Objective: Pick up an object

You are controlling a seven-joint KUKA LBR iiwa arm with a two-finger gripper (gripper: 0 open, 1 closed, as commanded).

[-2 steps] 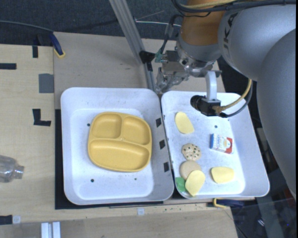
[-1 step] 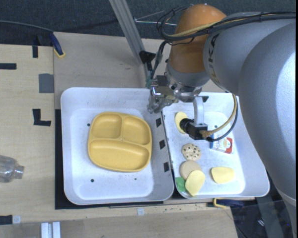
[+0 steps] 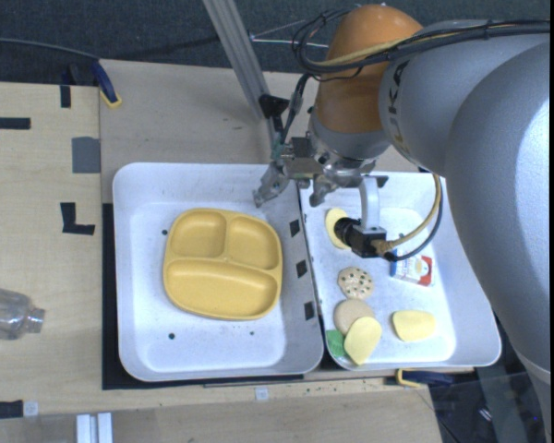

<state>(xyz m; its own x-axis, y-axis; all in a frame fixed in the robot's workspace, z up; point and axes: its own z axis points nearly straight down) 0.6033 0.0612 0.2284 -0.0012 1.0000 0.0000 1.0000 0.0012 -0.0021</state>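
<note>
Off on the left of the bench [image 3: 37,247] lies a clear bottle [image 3: 9,317]. The left bin [image 3: 138,201] has a yellow divided tray [image 3: 223,263]. The right bin [image 3: 462,330] has the pickable stuff: a speckled cookie [image 3: 355,282], yellow pieces [image 3: 413,324] and a small packet [image 3: 414,269]. The gripper [image 3: 295,185] hangs over the wall between the bins; jaws look spread with nothing in them. Risk: it's so close to that wall it could clip it, or grab air.
</note>
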